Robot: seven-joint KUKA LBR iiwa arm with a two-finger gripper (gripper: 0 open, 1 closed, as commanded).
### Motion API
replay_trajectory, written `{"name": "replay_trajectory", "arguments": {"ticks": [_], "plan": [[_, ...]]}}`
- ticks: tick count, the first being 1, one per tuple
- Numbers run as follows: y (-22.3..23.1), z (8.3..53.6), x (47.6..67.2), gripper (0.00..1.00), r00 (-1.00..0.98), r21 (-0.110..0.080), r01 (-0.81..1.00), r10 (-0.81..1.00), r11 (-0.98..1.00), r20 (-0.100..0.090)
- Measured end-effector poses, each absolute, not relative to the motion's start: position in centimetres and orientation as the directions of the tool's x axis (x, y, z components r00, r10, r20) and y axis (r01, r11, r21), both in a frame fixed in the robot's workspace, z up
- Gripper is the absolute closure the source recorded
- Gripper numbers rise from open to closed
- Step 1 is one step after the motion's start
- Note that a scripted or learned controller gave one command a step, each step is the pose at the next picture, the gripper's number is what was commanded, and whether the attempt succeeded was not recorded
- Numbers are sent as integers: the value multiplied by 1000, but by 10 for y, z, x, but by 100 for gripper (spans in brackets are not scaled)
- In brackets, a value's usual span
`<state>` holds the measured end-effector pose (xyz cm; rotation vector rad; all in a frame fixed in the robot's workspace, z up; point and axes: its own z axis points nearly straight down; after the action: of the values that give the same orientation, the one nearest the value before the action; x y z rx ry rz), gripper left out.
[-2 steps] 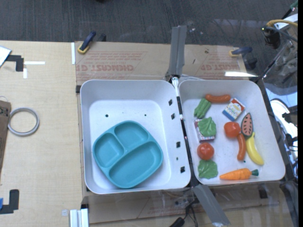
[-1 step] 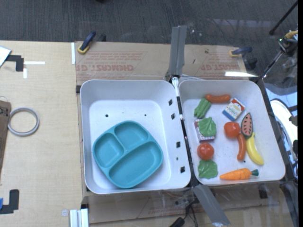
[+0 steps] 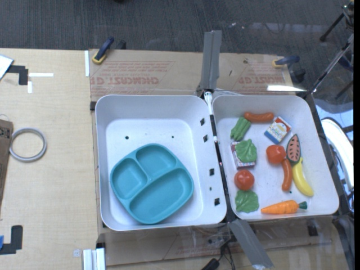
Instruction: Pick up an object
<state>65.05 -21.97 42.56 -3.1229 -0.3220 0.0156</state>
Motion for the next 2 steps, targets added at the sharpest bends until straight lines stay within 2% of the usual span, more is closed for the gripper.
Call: {"name": "replay_trajectory", "arguments": {"ticks": [1,2], "plan": [[-219,429,652,100,977,-6,210,210,-978,-21],[-222,322,634,100,980,-4,200,200,-980,-10]]}}
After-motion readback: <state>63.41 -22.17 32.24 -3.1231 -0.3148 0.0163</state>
